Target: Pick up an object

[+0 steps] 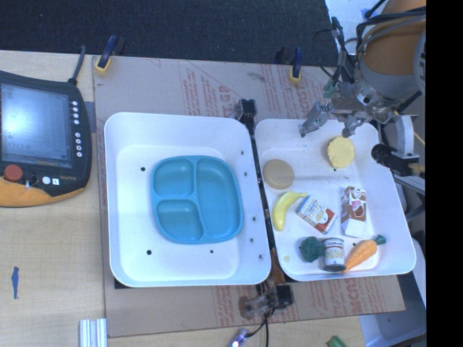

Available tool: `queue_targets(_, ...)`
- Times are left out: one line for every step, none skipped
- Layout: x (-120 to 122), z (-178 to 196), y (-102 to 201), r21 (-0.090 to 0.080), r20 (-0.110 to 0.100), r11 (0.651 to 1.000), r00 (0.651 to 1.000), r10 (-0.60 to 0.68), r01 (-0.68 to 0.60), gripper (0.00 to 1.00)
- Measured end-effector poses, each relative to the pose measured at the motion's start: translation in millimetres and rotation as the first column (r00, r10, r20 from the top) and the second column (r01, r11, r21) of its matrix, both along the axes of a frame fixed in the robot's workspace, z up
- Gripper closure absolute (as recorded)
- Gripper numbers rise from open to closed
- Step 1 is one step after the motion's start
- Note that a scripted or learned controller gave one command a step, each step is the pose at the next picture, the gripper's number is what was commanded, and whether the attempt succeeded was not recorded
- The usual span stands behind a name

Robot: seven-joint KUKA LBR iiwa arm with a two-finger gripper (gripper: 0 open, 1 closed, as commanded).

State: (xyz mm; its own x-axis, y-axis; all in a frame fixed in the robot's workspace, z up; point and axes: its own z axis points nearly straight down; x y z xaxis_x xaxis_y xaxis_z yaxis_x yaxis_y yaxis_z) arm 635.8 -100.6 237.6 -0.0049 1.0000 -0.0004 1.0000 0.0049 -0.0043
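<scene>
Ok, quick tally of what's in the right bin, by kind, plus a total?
Round flat pieces: 2, a yellow one and a tan one
Toy produce: 3, banana, broccoli, carrot
Cartons: 2, small, tall
Cans: 1
Total: 8
The gripper is open above the yellow piece.

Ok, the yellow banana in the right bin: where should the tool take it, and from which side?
Probably at the middle of the banana, coming straight down from above. It lies flat on the floor of the right bin and curves, so closing across its narrow width at mid-length looks safest. The tan disc sits just above it and the small carton lies close to its right, so keep the fingers off those sides.
</scene>
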Motion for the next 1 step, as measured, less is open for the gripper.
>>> queue_targets(-50.6, -55.7, 3.6, -0.001, -0.001, 1.0, 1.0, 0.001, -0.001, 0.0)
